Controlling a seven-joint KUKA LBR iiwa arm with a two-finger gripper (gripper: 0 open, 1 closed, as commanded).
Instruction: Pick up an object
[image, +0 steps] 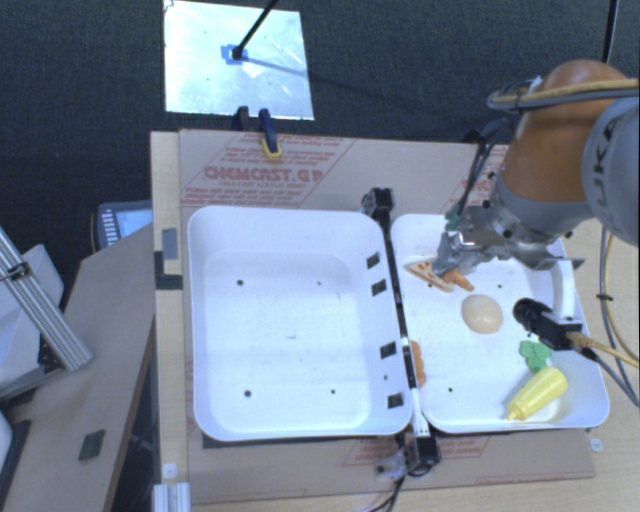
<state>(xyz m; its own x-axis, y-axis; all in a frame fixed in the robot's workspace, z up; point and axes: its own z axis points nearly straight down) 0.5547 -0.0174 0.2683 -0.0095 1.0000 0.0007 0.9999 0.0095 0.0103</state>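
Jaws, spread or pressed together I could not tell, hung low in a white bin (462, 388), just above an orange peg (433, 274), seemingly lined up to take it.

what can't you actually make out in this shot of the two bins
- Camera view: the orange-brown piece runs under the tool, which hides its right end.
- Camera view: the orange thing against the right bin's left wall is too small and blurred to identify.
- Camera view: the green thing is too small to name.
- Camera view: the arm covers the right bin's far right corner.
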